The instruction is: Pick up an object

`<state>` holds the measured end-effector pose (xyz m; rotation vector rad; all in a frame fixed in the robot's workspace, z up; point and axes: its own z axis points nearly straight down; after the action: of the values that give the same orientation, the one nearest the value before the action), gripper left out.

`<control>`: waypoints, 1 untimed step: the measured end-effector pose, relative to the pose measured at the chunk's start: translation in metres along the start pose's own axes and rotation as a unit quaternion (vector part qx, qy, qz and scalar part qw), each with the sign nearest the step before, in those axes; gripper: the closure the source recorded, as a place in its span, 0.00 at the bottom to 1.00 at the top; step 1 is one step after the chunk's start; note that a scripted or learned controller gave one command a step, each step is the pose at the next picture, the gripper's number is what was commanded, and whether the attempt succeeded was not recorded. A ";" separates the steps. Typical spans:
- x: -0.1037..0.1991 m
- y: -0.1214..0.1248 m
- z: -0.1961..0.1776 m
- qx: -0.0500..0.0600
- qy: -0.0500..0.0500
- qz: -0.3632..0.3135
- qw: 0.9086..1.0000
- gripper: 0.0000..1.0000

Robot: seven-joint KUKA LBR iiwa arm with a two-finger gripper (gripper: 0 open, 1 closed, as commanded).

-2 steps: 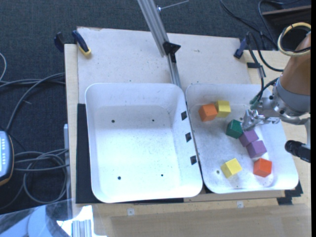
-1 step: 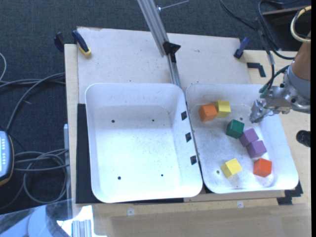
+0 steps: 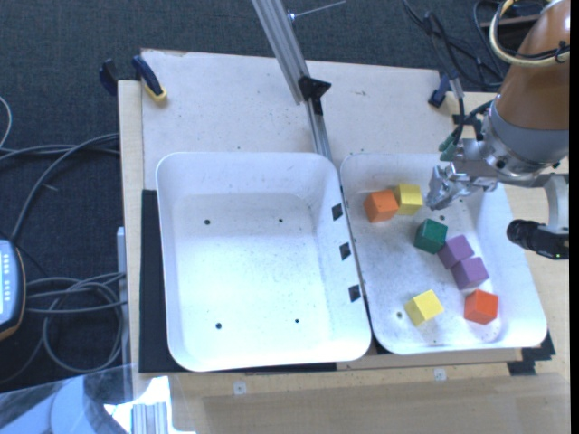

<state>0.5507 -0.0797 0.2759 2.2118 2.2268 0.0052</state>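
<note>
My pincer (image 3: 441, 193) hangs over the far part of the right bin (image 3: 520, 269), a shallow white tray with rounded corners and a speckled floor. Its metal tips sit just right of the yellow cube (image 3: 410, 197); I cannot tell from this slant whether they are spread or pressed together, and nothing shows between them. Above the pincer my wrist is grey, topped by a smooth orange band (image 3: 540, 61).

The blocks are small, matte, hard-edged cubes. An orange cube (image 3: 382, 204) touches the yellow one on its left. A green cube (image 3: 431, 236) lies just nearer the camera, below my tips. Two purple cubes (image 3: 462, 260) lie against each other beside the green one, running toward the near right. A red-orange cube (image 3: 480, 306) sits near the bin's front right corner, and a second yellow cube (image 3: 423, 306) lies to its left, apart from it.

The left bin (image 3: 181, 333) has the same white, speckled moulded shape. Both rest on a pale board (image 3: 226, 98) flecked with dark specks.
</note>
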 end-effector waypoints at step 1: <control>0.058 0.015 0.003 0.001 0.001 0.000 1.000 1.00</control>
<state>0.5658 -0.0218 0.2728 2.2128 2.2289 0.0047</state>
